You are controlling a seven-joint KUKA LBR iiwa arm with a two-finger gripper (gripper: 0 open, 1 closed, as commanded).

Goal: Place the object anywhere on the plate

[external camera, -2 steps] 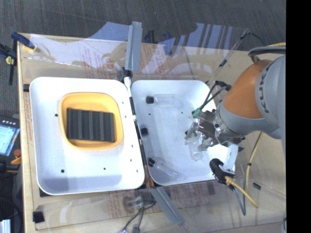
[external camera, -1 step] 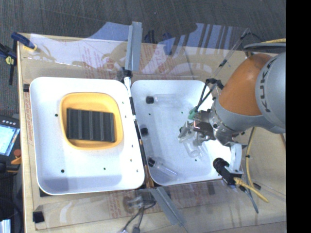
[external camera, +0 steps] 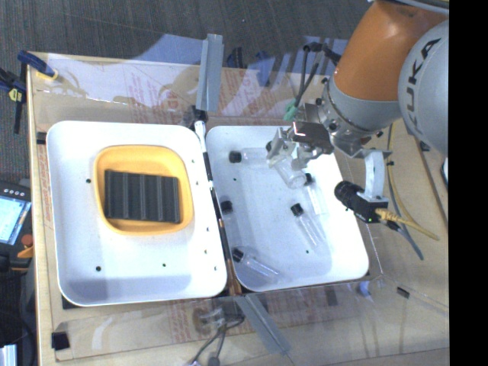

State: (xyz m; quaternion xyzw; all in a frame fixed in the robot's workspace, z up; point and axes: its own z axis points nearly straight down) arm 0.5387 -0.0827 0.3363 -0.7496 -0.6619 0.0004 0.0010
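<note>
A yellow plate (external camera: 114,158) lies in the left white bin (external camera: 76,258), and a black ribbed rectangular block (external camera: 143,197) rests flat on its middle. My gripper (external camera: 291,155) hangs low over the upper middle of the right white bin (external camera: 347,258), well right of the plate. Just below it lie a small black cap (external camera: 308,178) and a clear tube with a black cap (external camera: 306,221). Another clear tube with a black end (external camera: 253,264) lies near that bin's front left corner.
Small black pieces sit at the right bin's upper left (external camera: 235,157) and left wall (external camera: 226,206). A grey bar (external camera: 207,71) stands behind the seam between the bins. A black-and-white fitting with cables (external camera: 364,197) overhangs the right bin's right rim.
</note>
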